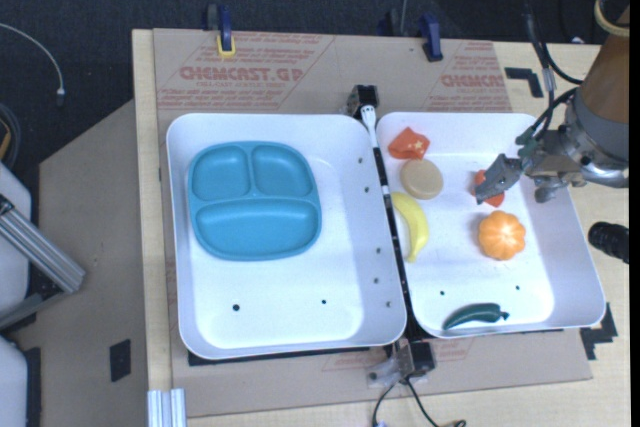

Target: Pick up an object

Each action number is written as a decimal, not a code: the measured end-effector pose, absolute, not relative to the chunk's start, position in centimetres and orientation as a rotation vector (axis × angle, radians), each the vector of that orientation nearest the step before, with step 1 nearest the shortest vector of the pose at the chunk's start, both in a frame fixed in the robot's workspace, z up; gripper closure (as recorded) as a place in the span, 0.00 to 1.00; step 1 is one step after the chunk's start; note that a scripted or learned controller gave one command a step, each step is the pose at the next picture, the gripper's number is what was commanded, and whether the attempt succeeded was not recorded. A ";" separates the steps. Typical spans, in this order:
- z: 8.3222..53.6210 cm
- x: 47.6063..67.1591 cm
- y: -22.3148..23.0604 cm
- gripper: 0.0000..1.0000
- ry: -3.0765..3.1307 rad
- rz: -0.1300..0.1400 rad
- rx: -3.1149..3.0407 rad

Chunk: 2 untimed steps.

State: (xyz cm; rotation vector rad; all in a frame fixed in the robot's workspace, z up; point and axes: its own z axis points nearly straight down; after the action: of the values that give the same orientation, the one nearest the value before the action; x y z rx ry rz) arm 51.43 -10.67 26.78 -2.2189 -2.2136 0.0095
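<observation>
The right bin (560,300) holds a red pepper-like piece (408,144), a tan round item (422,179), a yellow banana (411,225), an orange fruit (501,236) and a dark green chili (476,316). My gripper (503,173) reaches in from the right and hangs over the bin's upper middle, above the orange fruit. A small red object (486,188) shows right at the gripper's tip; whether it is gripped or lying in the bin below cannot be made out.
The left bin (290,315) holds a blue divided plate (256,198). A black divider (385,195) runs between the bins. Blue clamps (222,21) pin the cardboard base at the back. The arm's body (605,105) stands over the right bin's far right edge.
</observation>
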 end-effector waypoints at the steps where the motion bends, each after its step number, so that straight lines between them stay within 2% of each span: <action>1: 27.2 51.6 -10.7 0.00 -2.222 0.000 -2.222; 2: 20.9 51.4 -10.6 0.00 -2.215 0.007 -2.217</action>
State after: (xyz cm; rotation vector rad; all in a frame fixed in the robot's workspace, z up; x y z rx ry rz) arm 51.40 -10.61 20.87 -2.2173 -2.2155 0.0065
